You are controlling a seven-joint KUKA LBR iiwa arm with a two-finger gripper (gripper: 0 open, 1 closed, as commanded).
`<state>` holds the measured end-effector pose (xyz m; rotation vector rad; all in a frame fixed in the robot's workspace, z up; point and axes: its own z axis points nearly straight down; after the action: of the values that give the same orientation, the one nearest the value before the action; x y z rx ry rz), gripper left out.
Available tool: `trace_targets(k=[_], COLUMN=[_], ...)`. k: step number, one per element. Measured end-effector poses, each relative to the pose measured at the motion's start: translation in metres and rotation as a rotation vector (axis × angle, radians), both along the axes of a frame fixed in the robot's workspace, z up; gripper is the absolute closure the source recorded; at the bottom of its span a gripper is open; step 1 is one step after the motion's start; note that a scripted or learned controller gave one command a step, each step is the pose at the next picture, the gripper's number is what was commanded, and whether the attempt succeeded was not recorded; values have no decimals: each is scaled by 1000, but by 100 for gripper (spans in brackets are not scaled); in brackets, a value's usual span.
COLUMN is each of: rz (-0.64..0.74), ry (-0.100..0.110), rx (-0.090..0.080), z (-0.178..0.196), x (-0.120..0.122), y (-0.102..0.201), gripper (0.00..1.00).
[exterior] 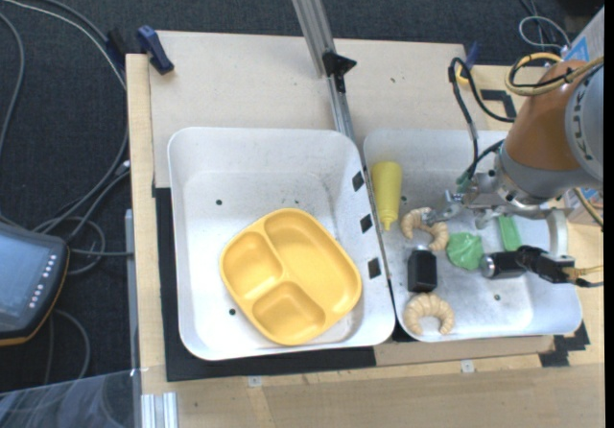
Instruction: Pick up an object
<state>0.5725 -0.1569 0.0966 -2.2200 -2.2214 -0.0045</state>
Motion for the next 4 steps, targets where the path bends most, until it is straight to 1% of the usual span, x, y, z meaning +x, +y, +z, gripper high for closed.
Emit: trace_targets(k=[1, 2, 3, 4], rz=[1, 0, 2, 1], ry=[-5, -6, -6, -7], rx=[0, -5, -4, -5], z=[12, 74, 124, 174], x=[1, -1, 3, 4], y=[0, -6, 4, 4], gripper=[100, 100, 100, 100])
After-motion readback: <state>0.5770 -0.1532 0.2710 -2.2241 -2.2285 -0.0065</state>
